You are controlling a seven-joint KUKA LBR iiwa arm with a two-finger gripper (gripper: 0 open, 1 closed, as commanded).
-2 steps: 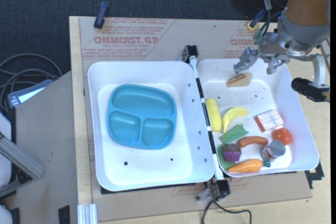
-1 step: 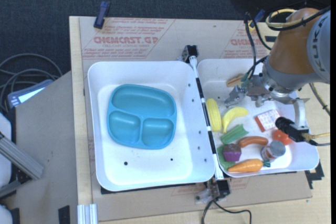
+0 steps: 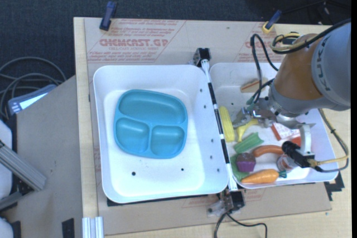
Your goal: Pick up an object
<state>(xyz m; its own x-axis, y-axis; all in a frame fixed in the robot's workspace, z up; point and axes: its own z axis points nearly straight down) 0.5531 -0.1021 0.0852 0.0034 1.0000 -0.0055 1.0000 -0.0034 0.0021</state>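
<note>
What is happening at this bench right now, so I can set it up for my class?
A grey robot arm with an orange band reaches from the right into the right bin, which holds a heap of toy food: a yellow corn cob, a green piece, a purple piece and an orange carrot. Its hand is low over the heap; nothing shows as lifted. The left bin holds a blue divided tray.

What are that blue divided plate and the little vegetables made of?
The blue plate looks like moulded plastic: even colour, soft sheen, rounded compartments. The carrot and yellow corn seem to be plastic toy food, judging by their flat bright colours, though rubber is possible.
</note>
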